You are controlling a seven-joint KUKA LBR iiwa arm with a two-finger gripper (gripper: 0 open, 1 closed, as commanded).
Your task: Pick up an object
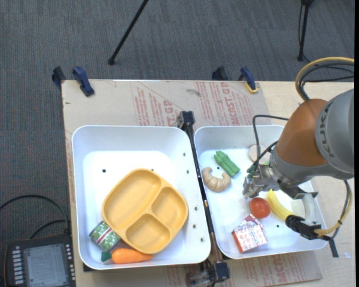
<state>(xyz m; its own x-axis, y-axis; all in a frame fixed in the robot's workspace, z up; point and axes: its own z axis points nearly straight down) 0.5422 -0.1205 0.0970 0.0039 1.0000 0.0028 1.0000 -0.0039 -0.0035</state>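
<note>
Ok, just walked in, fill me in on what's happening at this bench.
A grey arm with an orange band reaches from the right into the right-hand white bin. Its gripper hangs just above a round red tomato, beside a yellow banana. A tan croissant, a green ridged vegetable and a small red-and-white carton lie nearby. Nothing looks lifted yet. The left-hand bin holds a yellow divided plate and an orange carrot.
</note>
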